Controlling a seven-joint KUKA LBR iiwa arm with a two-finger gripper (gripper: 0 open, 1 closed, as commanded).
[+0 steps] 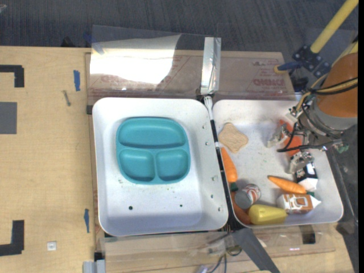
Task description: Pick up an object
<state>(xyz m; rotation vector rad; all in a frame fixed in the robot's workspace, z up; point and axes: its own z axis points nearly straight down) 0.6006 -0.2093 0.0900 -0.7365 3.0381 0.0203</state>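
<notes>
Two white bins on the bench (40, 152). Left bin (108, 209): a teal divided tray (152, 149). Right bin (253, 115): a tan slice (232, 137), two carrots (228, 165) (287, 183), a yellow piece (266, 213). The hand (300, 152) hangs over the right bin's right side.

Looked like a robotics lab: plywood bench (40, 169) marked with black tape, two white bins (102, 209), clear plastic shielding (136, 67)
</notes>
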